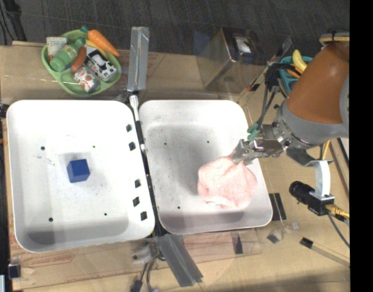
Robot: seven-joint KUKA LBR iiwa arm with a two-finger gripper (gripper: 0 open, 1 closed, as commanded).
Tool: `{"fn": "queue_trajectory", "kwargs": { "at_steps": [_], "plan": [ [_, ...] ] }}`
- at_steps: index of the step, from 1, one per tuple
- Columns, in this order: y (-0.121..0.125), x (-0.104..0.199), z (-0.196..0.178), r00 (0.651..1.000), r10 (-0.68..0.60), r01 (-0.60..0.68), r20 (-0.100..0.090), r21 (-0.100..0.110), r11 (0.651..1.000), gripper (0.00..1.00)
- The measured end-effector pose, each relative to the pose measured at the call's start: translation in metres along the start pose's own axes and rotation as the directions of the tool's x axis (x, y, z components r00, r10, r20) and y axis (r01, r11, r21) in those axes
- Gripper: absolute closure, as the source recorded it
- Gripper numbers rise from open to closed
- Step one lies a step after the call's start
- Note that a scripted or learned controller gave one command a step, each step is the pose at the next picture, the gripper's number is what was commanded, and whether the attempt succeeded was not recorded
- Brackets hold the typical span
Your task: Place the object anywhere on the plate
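Note:
A small blue cube [78, 170] rests on the floor of the left bin [28, 126], left of its middle. A pale pink plate [227, 182] lies in the near right part of the right bin [180, 117], close to its right wall. My gripper [244, 152] hangs over the right bin just above the plate's far right rim, far from the cube. Nothing shows between its tips.
Behind the left bin, a green bowl [58, 78] holds toy vegetables and small packets. A metal divider [137, 59] stands between the bins at the back. Cables and small parts lie on the bench right of the right bin.

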State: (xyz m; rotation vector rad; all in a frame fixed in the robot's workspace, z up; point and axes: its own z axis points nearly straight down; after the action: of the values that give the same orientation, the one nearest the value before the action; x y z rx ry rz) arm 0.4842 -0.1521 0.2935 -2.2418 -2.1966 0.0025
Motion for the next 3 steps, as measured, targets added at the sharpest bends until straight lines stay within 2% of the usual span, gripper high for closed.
{"fn": "queue_trajectory", "kwargs": {
  "at_steps": [1,2,3],
  "plan": [
    [0.001,0.001,0.041,1.000,0.002,-0.002,0.001,0.002,1.000,1.00],
    [0.001,0.003,0.063,1.000,-0.006,0.006,0.000,0.002,1.000,1.00],
    [0.015,0.050,0.054,0.916,-0.402,0.402,0.001,0.000,0.916,1.00]
  ]
}}
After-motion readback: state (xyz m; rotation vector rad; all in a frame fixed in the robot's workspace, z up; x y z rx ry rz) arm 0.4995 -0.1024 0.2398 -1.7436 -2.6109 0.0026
